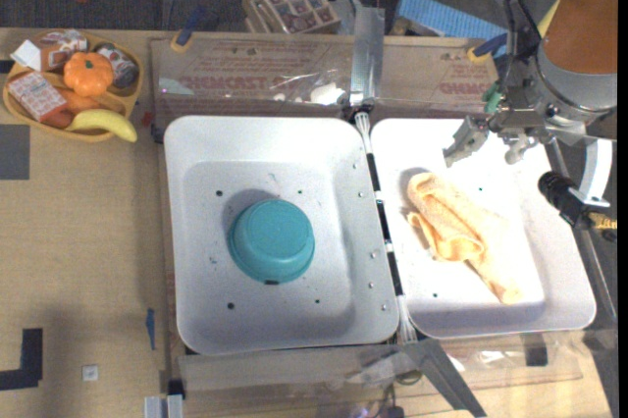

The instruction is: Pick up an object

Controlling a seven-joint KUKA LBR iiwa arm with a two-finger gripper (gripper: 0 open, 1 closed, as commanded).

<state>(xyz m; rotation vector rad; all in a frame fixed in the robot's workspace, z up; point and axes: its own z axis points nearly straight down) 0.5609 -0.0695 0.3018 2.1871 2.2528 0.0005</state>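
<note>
Fingers (461,147) of the gripper (488,143) are being held spread apart above the far part of the right bin (564,308), with nothing seen between them. Just near of the gripper, a crumpled orange cloth (453,230) is lying on the bin floor. A teal bowl (273,240) is sitting upside down in the left bin (196,308).

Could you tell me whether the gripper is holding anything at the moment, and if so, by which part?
Nothing is held. The gripper hangs open above the right bin, apart from the orange cloth lying inside it.
</note>
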